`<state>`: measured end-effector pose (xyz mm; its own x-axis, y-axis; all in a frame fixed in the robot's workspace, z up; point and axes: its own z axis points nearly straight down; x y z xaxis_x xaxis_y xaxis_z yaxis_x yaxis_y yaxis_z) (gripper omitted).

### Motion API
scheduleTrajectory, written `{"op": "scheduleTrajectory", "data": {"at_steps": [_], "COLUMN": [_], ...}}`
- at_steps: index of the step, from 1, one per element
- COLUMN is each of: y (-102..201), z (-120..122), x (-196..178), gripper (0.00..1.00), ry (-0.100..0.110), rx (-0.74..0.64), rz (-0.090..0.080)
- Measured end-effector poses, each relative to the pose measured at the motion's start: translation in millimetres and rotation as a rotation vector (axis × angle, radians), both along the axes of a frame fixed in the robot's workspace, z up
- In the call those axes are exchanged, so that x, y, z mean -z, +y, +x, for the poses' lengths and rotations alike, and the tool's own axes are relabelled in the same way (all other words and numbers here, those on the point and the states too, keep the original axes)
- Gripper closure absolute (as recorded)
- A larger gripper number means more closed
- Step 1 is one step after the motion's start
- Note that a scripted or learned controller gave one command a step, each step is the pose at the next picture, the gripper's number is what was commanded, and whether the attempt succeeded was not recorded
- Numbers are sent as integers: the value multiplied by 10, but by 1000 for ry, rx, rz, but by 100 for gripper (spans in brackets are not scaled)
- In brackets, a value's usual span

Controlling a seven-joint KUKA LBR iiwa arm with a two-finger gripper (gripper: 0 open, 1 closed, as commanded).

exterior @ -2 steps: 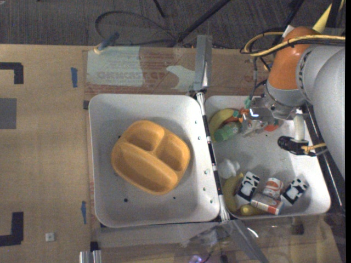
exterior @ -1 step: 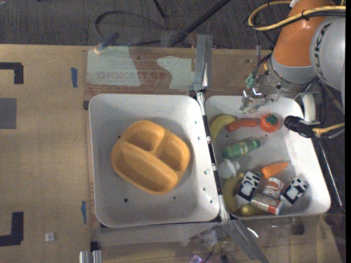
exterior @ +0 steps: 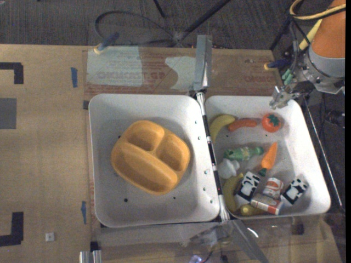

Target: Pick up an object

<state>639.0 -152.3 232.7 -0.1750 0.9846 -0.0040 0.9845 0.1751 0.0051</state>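
1. Tool [exterior: 278, 99] hovers over the right bin's [exterior: 315, 147] far rim, holding nothing; cannot tell if it is apart or together.
2. Best bet: drop straight onto the tomato [exterior: 271, 122], nearest and standing apart from the clutter.
3. Right bin: banana [exterior: 219, 126], carrot [exterior: 269, 156], green bottle [exterior: 244, 153], cartons [exterior: 296, 190].
4. Left bin [exterior: 104, 147]: yellow tray [exterior: 151, 156].

A small round orange-red toy tomato with a green top [exterior: 272, 122] sits upright near the right bin's far edge.
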Motion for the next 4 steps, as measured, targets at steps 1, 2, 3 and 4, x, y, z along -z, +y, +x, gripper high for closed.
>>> {"op": "scheduleTrajectory", "data": {"at_steps": [1,2,3,4], "y": [-113,-253,137,31], "z": [46,278,200,-39], "x": [45,1208,83,33], "gripper": [100,100,100,100], "ry": [0,8,-1,4], "rx": [-210,-144,-318,-690], "rz": [-1,3,-1,0]}}
